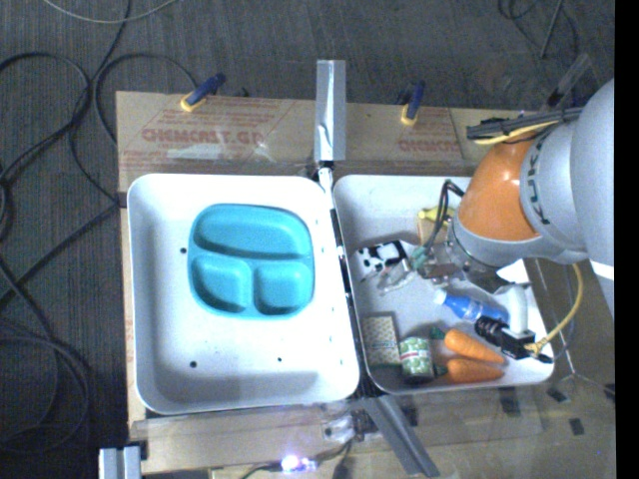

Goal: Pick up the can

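The can [417,357] is small, with a green label and a dark top, and stands near the front edge of the right bin [384,200]. My gripper [399,271] hangs over the middle of that bin, behind and slightly left of the can and well apart from it. The grey arm with its orange band [499,203] comes in from the right and hides part of the bin's right side.
Two orange carrots [471,347] lie just right of the can, with a blue-and-white bottle [469,308] behind them. A patterned flat packet [379,337] lies at the can's left. A black-and-white item [379,257] sits beside the gripper. The left bin [160,357] holds a blue divided tray [252,259].
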Controlling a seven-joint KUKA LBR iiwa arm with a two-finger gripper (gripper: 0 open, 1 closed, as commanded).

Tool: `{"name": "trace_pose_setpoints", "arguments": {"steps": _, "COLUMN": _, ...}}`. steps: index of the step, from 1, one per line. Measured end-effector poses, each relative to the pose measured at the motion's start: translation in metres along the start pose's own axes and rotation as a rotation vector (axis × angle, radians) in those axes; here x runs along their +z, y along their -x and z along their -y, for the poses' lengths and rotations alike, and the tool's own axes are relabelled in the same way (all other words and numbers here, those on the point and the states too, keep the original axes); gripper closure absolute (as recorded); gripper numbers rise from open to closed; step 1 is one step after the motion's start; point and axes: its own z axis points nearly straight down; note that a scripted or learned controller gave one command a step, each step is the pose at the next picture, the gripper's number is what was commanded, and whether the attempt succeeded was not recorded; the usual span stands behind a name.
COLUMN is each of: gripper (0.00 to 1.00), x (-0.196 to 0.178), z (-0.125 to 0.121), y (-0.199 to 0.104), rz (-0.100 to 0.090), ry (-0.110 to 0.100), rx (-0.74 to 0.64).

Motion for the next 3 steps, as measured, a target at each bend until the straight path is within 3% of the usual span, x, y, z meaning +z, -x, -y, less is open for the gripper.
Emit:
{"name": "trace_pose_setpoints", "arguments": {"steps": 1, "gripper": 0.00, "x": -0.037, "z": 0.070, "y": 0.000, "rz": -0.002, "ry": -0.020, "rx": 0.039}}
{"name": "trace_pose_setpoints", "arguments": {"steps": 2, "gripper": 0.00, "x": -0.032, "z": 0.047, "y": -0.030, "rz": -0.002, "ry": -0.020, "rx": 0.186}}
{"name": "trace_pose_setpoints", "arguments": {"steps": 3, "gripper": 0.00, "x": -0.005, "z": 0.057, "y": -0.031, "rz": -0.004, "ry": 0.009, "rx": 0.119}}
